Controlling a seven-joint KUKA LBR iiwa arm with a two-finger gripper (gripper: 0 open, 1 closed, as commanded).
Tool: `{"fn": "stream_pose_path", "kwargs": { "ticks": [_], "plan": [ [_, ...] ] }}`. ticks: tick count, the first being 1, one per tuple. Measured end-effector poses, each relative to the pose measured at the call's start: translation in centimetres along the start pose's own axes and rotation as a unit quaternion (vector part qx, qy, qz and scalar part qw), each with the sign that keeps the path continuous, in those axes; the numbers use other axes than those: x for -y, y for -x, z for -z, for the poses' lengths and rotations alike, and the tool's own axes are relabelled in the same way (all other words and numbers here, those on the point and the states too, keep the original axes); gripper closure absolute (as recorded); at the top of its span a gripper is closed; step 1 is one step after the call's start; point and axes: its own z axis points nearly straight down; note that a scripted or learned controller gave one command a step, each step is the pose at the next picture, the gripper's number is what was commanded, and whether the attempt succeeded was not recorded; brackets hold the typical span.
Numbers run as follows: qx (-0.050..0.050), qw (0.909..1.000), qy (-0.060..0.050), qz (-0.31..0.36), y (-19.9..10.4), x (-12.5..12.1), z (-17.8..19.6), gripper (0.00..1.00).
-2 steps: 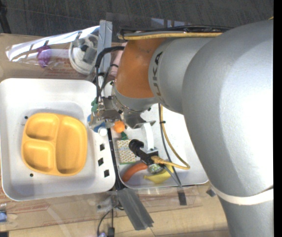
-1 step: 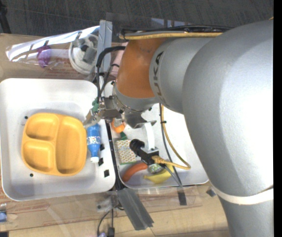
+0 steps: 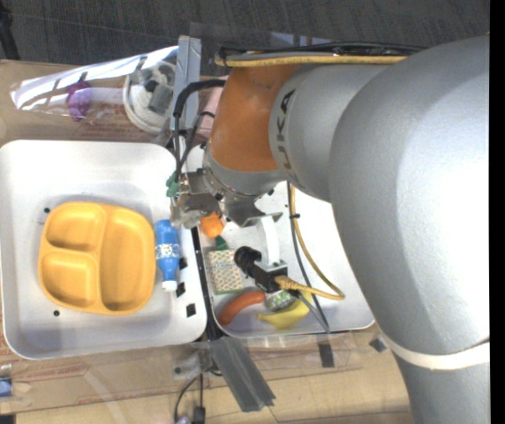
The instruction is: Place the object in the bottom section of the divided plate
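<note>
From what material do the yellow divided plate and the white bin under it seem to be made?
The divided plate looks like moulded plastic, smooth and slightly glossy: even yellow colour, rounded ridges, soft highlights. The left bin also looks like plastic, matte white with rounded corners and a raised rim; painted metal cannot be excluded.

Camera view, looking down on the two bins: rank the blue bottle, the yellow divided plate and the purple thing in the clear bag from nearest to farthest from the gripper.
Measured from the gripper, at the wall between the bins:
1. Blue bottle: just below-left, in the left bin beside the plate.
2. Yellow divided plate: further left, mid left bin.
3. Purple thing: in the clear bag, outside the bins, upper left.
</note>
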Motion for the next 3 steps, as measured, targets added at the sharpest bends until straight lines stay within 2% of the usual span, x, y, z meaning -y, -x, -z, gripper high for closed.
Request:
{"fn": "stream_pose_path", "kwargs": {
  "ticks": [1,2,3],
  "plan": [
    [0.000,0.9990,0.005,0.045,-5.2,2.5,4.6,1.00],
    [0.001,0.9968,0.004,0.080,-6.4,-2.2,-0.1,1.00],
    [0.000,0.9984,0.005,0.057,-8.1,-0.5,4.8,1.00]
  ]
}}
